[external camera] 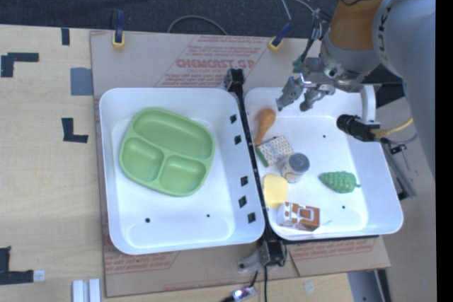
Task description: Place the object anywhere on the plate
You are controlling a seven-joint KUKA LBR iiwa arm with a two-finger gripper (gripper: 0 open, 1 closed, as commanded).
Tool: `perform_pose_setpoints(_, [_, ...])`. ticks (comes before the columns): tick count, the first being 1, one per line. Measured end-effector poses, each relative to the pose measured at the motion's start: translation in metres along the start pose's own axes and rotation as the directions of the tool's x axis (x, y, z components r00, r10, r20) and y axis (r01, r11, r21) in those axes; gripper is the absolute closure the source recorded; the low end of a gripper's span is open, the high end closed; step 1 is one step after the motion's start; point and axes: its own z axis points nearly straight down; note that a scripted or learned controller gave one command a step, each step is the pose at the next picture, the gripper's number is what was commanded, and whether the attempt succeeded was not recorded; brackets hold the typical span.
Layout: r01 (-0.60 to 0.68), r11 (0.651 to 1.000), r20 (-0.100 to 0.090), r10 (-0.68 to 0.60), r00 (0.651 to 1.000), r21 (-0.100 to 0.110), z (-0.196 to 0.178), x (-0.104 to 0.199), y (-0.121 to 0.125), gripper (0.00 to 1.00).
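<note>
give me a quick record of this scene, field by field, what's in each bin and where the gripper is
left bin: green three-compartment plate, nothing on it
right bin: orange carrot-like toy, patterned packet, small can, yellow piece, green bumpy toy, brown and white packet
gripper: open, above the right bin's far edge, holding nothing
nearest item to gripper: the carrot-like toy, apart from it
task state: no object on the plate yet

- The gripper [299, 97] hangs open above the right bin [375, 212], holding nothing.
- An orange carrot [264, 122] lies just below-left of it.
- The green plate [168, 151] sits far left.
</note>
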Motion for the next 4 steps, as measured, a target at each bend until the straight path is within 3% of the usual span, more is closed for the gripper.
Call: perform_pose_setpoints(4, [0.003, 1.000, -0.001, -0.003, 1.000, 0.002, -0.007, 0.223, -0.051, 1.00])
